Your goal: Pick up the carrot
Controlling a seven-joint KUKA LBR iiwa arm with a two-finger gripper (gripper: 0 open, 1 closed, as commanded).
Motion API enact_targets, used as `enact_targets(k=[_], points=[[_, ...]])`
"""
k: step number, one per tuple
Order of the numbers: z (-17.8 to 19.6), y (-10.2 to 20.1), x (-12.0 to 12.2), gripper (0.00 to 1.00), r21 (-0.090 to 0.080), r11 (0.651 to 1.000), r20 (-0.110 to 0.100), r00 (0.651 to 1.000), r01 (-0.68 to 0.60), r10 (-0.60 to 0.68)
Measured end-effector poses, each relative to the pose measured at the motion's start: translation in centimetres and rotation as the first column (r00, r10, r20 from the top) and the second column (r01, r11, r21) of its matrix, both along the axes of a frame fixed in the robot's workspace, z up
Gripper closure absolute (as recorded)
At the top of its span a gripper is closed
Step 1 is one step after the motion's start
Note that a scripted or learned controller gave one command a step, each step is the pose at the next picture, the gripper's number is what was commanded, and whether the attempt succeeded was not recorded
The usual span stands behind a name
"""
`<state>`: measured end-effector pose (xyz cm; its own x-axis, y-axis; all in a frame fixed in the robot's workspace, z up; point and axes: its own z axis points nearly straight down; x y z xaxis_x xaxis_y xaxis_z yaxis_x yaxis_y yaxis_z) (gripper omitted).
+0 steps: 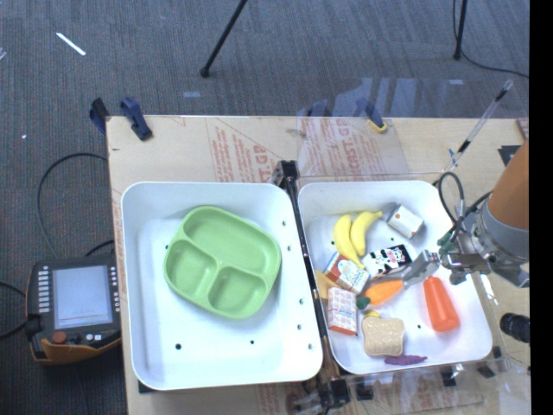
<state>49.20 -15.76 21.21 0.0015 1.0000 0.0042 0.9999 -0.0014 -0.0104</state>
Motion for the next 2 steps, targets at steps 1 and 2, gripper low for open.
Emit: enact_targets(k=[1,2], points=[[-12.47,1.52,2.97,0.00,0.000,0.997,-0.001,0.997,0.074,-0.074],[-11.79,1.29,2.85,1.00,0.002,0.997,-0.008,0.996,0.083,-0.083]])
